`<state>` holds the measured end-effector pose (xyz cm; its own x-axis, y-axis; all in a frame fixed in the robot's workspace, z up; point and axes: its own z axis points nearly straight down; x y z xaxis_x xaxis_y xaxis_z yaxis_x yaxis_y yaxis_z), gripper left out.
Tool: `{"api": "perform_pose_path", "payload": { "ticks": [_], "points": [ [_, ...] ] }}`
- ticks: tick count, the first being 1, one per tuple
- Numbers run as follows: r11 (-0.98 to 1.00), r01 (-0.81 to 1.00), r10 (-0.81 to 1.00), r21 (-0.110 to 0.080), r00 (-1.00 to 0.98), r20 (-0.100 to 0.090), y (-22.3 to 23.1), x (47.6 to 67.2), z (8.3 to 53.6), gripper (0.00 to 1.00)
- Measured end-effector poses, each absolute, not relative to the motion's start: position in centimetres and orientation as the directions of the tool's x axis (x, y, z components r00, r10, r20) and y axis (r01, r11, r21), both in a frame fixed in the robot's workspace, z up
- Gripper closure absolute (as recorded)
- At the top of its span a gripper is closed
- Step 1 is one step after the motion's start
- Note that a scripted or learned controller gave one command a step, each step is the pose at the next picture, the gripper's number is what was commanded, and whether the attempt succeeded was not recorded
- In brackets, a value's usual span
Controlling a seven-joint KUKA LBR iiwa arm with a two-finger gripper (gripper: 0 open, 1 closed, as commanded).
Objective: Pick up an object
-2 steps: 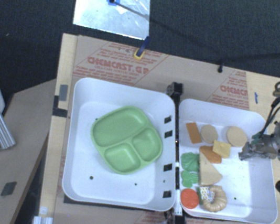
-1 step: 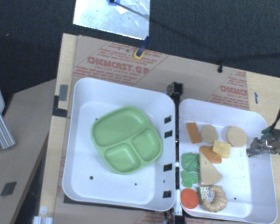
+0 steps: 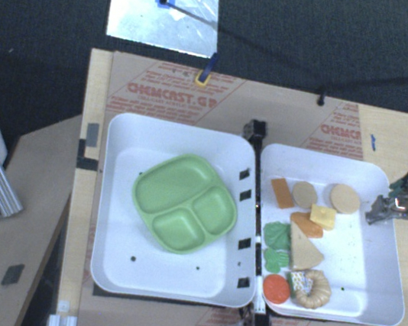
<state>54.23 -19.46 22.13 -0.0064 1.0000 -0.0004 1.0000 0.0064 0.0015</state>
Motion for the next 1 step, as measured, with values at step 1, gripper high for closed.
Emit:
{"api": "perform_pose_path", "payload": {
  "ticks": [1],
  "points": [
    [0.004, 1.000, 1.000, 0.003, -0.004, -0.002, -15.31, 56.34, 21.39, 1.00]
  ]
}}
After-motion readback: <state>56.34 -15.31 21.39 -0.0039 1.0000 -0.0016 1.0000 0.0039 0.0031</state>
